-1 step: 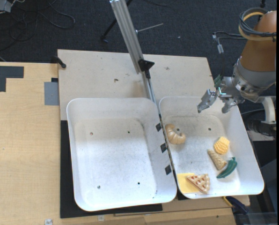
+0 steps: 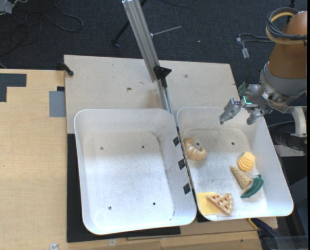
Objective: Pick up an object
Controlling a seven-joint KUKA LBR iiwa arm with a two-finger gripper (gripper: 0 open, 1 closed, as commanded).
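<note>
Tool [image 2: 242,111] spread wide, holding nothing, over right bin's [image 2: 280,160] far rim; croissant [image 2: 195,151], corn [image 2: 246,161], waffle [image 2: 220,202] lie nearer camera w/ bare floor between.

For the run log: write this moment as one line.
gripper: open, holds nothing | above right bin far edge | croissant untouched

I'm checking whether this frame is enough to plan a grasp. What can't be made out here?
- Claw, camera view: two fingers spread above the right bin; its height over the floor can't be judged.
- Green item: too small to identify.
- Croissant: sits by the divider; contact unclear.
- Arm: cut off by the right edge.
</note>
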